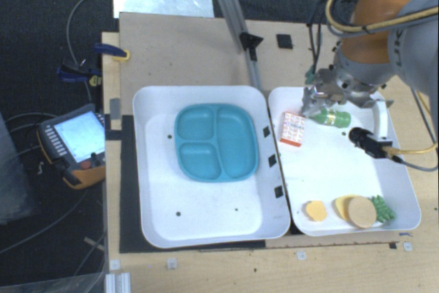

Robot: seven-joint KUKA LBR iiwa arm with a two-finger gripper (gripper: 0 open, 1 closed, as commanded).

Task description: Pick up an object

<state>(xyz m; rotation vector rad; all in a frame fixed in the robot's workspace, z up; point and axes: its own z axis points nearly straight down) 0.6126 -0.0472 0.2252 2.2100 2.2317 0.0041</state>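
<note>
Plastic, metal and board, shiny and dull.

Two white bins (206, 233) of smooth, slightly shiny plastic, on a dull brown bench (178, 51) like pressed board. Blue tray (216, 142) of smooth plastic, soft shine. Green bottle (330, 118) glossy, see-through plastic. Little red and white box (293, 129) of printed card. Round yellow and tan play foods (346, 210), matt. Arm (384, 17) with a shiny orange shell and smooth grey skin; gripper (319, 98) of bare dull metal. Dark floor (48, 3), rough like carpet.
</note>
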